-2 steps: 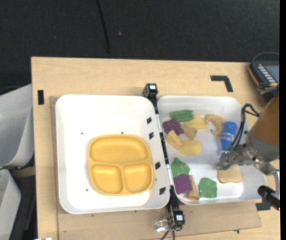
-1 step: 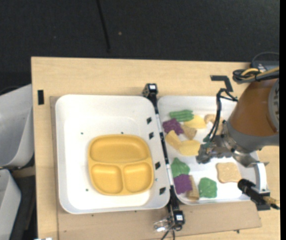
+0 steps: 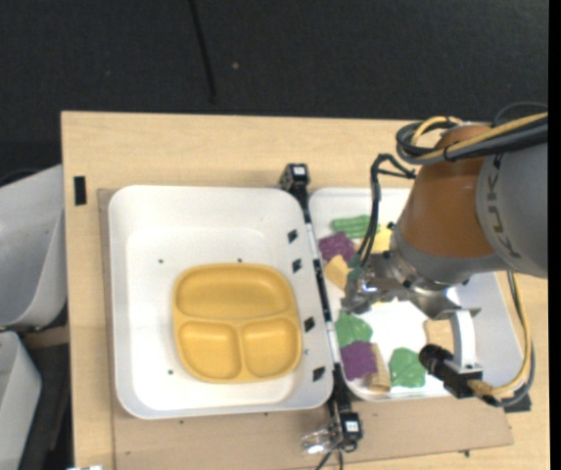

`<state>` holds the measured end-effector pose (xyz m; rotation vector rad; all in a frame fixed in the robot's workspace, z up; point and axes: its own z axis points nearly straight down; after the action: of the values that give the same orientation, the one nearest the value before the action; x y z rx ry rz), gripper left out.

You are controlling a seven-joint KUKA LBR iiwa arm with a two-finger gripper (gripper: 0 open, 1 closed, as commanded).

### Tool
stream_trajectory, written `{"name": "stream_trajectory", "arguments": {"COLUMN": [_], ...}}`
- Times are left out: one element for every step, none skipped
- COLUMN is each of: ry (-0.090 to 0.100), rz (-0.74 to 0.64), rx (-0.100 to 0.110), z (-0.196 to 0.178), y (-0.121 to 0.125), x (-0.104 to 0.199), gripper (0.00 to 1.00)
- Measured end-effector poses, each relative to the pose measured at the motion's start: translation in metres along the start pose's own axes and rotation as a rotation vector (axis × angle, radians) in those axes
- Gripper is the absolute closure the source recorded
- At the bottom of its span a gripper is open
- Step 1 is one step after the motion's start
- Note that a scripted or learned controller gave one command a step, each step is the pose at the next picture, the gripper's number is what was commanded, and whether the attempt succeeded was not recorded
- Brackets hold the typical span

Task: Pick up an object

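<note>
With the gripper [image 3: 363, 292] low by the right bin's [image 3: 511, 313] left wall among small toys [image 3: 358, 358], its grasp untellable, the reaching step seems underway, needing a firm close and lift.

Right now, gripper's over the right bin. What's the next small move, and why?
Probably a short straight descent. The gripper hovers low at the right bin's left side, amid small pieces: a purple one above it, a green one just below. I see nothing between its fingers, so lowering onto the nearest piece looks like the natural step. The yellow divided tray sits apart in the left bin.
</note>
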<state>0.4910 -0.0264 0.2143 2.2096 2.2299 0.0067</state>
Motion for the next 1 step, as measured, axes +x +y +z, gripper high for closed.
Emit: {"name": "stream_trajectory", "arguments": {"ry": [0.002], "rz": [-0.003], "rx": [0.000], "z": [-0.0427], "y": [0.0112], "x": [0.0861], "gripper": [1.00]}}
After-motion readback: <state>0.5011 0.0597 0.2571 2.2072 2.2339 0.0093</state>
